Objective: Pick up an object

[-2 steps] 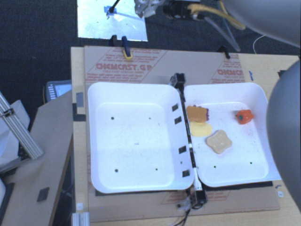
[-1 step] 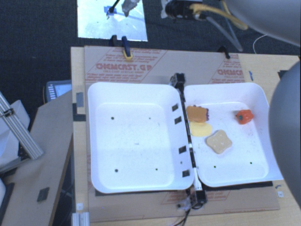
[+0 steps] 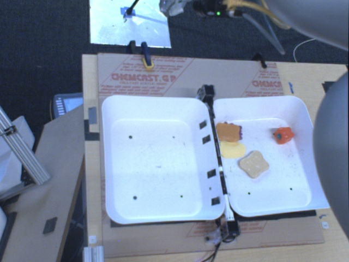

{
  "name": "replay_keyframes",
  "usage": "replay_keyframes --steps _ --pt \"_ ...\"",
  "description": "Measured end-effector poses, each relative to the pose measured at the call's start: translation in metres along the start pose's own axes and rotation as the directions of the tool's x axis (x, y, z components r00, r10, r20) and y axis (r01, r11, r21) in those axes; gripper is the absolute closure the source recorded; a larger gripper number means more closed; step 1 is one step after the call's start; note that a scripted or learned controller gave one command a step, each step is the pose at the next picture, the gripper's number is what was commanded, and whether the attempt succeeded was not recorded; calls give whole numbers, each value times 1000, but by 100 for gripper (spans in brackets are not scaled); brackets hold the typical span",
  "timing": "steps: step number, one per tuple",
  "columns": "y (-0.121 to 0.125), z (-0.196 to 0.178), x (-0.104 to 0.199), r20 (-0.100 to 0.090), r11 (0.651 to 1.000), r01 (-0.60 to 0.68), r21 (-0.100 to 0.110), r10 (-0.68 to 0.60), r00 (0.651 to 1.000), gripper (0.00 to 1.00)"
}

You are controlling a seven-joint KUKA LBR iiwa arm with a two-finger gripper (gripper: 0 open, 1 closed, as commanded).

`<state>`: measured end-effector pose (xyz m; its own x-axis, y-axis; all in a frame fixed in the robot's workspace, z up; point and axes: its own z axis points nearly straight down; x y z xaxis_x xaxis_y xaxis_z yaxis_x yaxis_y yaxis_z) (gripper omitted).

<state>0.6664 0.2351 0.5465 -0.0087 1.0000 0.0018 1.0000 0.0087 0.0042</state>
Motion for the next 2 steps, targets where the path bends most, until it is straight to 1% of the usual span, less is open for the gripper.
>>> replay_keyframes --steps 1,2 --pt "0 0 0 0 1000 1 1 -1 1000 0" --pt "0 -11 1 -1 1000 5 -2 -5 1000 100"
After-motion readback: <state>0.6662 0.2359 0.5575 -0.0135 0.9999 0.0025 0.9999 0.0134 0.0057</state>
